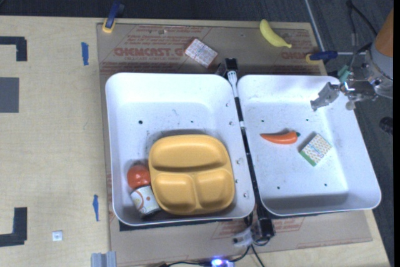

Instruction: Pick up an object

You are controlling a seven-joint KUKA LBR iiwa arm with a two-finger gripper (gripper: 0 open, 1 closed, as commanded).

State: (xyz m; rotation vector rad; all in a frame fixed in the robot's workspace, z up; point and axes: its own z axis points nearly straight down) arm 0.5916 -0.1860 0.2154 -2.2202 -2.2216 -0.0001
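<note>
In the right bin (350, 197) lie an orange-red toy chili pepper (279, 137) and, just right of it, a small pale block with a green and yellow pattern (315, 149). My gripper (332, 105) hangs over that bin's far right corner, above and to the right of both. Its two fingers stand apart, open, with nothing between them. The left bin (125, 103) holds a yellow divided tray (190, 172), a red ball (139, 176) and a white object with orange marks (144, 199) at the tray's left side.
Behind the bins, a toy banana (274, 34) and a patterned block (200, 52) lie on the cardboard. Blue clamps (112, 15) (322, 55) sit at its far corners. A black divider (240, 128) runs between the bins.
</note>
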